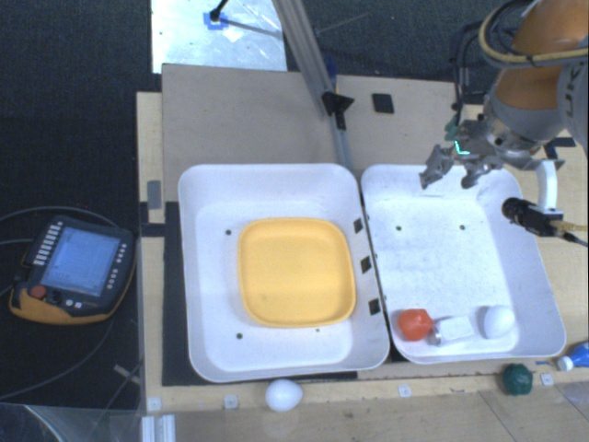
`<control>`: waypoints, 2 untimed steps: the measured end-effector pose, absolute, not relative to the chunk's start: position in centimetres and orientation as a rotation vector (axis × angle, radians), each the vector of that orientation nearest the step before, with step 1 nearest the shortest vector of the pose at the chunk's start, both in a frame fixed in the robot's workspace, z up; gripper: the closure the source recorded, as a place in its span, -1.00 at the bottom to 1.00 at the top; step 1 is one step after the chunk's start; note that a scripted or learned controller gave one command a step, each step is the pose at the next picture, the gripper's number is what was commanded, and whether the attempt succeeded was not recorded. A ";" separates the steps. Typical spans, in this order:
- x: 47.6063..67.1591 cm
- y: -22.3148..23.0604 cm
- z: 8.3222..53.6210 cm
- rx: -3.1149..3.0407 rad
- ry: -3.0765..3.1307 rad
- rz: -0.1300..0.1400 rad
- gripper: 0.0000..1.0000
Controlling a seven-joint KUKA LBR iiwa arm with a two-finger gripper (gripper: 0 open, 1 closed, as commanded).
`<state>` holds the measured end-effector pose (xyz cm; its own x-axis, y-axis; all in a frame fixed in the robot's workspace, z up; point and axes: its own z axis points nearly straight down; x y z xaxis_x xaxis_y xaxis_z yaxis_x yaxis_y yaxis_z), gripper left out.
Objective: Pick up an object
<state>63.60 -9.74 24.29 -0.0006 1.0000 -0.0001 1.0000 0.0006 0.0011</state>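
My gripper (454, 173) hangs over the far edge of the right bin (442, 247), its two fingers spread open with nothing between them. Along that bin's near edge lie a small red-orange object (413, 323), a white tube-shaped object (453, 330) and a white egg-shaped object (497, 320). They sit far from the gripper, toward the front of the bin. The left bin (207, 247) holds a yellow square plate (297, 271).
A white egg (283, 394) lies on the bench in front of the left bin. A dark green ball (516, 378) and a blue-tipped item (575, 358) sit off the right bin's front corner. A teach pendant (72, 268) rests at the far left. A slanted metal pole (308, 44) crosses above the bins.
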 end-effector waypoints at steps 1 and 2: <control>63.6 -9.7 24.3 2.220 2.222 0.001 -1.00; 63.2 -9.6 18.1 2.224 2.224 -0.004 -1.00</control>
<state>63.22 -9.63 18.08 -0.0001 1.0000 0.0004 1.0000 0.0001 -0.0042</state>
